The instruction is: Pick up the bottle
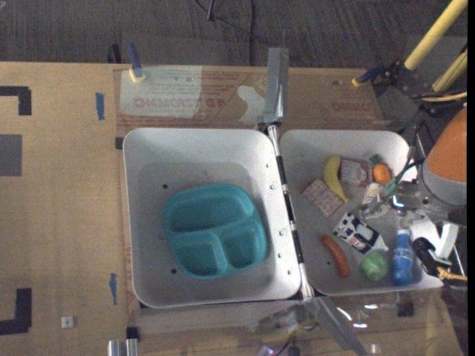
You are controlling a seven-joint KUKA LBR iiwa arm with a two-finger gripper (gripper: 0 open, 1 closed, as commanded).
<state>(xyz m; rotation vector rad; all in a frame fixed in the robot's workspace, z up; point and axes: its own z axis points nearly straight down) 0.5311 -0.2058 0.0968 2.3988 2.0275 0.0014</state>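
Right then, operator: your arm [449, 162] came in from the right edge of the camera view, its orange band sitting above the right bin [297, 154]. The tool [397, 199] hung over the upper right part of that bin, among the small things there, and you could not tell from this angle whether it was released or clenched; nothing was plainly seen in its grasp.

The bottle [402, 256], blue with a white cap, lay in the right bin near its lower right corner, cap end pointing up the view. Just beside it on the left was a green ball [375, 265]. The tool was above the bottle in the view and apart from it.

Elsewhere in the right bin you had a yellow banana [334, 176] near the top, a small reddish packet [321, 197] to its lower left, another small packet [355, 171] to its right, and an orange carrot-like piece [381, 173] near the far wall. A black-and-white carton [358, 233] lay mid-bin, and a red sausage [335, 255] lay slanted below it.

The left bin [148, 154] held a teal divided tray [214, 230] with three compartments. Both bins stood side by side on the brown worktop [59, 199].
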